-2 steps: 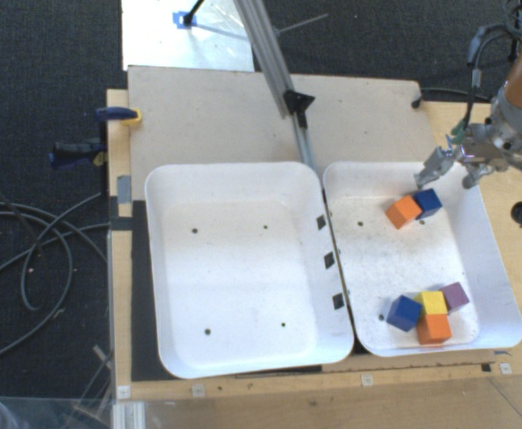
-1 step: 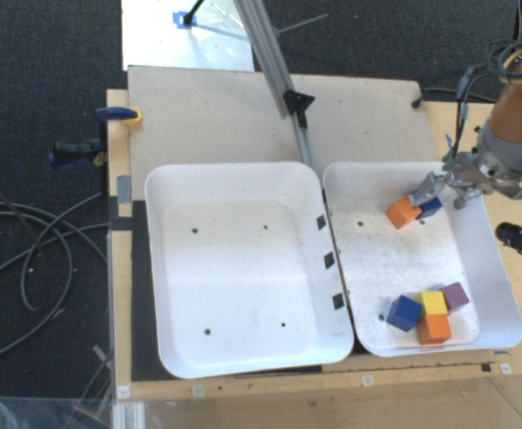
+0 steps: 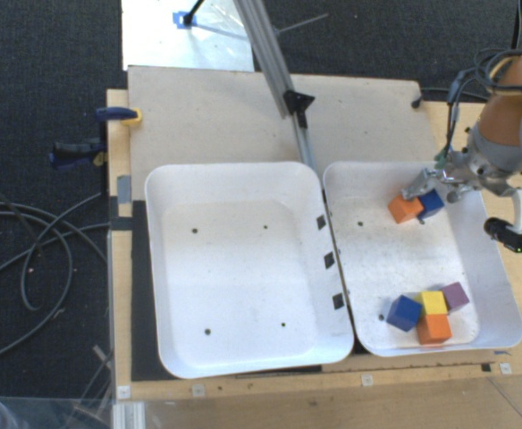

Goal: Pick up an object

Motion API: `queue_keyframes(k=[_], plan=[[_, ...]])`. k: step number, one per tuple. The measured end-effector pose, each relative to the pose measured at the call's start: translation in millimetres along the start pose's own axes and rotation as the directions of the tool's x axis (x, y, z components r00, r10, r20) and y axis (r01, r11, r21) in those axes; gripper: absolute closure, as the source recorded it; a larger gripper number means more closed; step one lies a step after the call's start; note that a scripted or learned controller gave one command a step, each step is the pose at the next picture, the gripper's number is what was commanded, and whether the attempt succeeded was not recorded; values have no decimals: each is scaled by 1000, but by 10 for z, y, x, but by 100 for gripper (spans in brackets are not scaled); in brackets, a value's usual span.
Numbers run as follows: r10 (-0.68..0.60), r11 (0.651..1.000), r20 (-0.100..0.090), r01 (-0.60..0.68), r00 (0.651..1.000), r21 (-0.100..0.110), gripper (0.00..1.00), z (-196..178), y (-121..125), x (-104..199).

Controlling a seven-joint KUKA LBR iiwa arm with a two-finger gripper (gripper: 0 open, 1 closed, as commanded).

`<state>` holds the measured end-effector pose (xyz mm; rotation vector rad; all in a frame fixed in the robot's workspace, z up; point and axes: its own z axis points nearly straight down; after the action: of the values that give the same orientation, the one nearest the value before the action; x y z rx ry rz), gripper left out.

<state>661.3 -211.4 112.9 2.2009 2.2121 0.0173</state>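
Camera view: matte cubes [image 3: 405, 209] speckle glossy white bin [image 3: 484, 266].

No text, label, brand, number or sign can be read anywhere in this view.
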Motion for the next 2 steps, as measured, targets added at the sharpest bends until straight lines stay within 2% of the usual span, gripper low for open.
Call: queue_keyframes(k=[2], plan=[[0,1000,-4,0,1000,-5,0,79,57,-25]])
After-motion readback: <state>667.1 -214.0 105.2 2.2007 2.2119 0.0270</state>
